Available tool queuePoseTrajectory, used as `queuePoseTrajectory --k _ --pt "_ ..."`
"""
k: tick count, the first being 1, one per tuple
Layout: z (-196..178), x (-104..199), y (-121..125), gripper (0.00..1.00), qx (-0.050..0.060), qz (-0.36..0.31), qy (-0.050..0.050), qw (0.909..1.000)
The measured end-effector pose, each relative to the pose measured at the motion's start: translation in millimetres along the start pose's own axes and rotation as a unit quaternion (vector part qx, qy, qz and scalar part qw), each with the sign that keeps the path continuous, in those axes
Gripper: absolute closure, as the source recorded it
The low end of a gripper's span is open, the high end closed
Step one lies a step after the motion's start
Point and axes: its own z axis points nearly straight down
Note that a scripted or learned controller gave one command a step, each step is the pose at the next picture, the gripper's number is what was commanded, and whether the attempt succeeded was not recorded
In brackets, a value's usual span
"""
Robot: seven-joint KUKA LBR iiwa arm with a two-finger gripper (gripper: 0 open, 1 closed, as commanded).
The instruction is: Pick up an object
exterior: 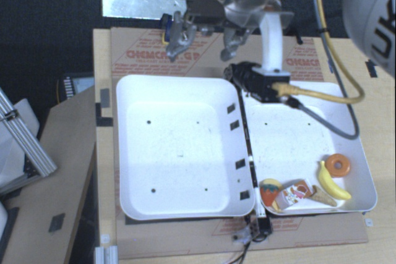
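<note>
Two white bins (pixel 179 86) sit below; my open claw (pixel 204 46) hangs far from the banana (pixel 332 183).

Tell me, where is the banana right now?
The banana lies in the right-hand bin, near its front right corner, just below the orange doughnut and beside a small cone.

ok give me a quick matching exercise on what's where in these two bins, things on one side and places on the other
Things:
1. banana
2. orange ring
3. gripper
4. tomato-like toy

Places:
A. raised over the bench behind the left bin
B. front of the right bin, next to the divider
C. right bin, near its right wall, behind the banana
D. front right of the right bin, lying curved

Pairs: 1-D, 2-C, 3-A, 4-B
</note>
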Motion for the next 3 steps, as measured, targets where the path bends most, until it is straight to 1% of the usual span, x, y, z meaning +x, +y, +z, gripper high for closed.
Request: queuePoseTrajectory --k 1,2,3 --pt "0.5 -32.7 -13.5 0.00 0.000 0.004 0.000 1.0000" --pt "0.6 1.4 -32.8 0.00 -0.001 0.000 0.000 1.0000" --pt "-10.8 0.4 -31.8 1.00 -0.002 0.000 0.001 1.0000"
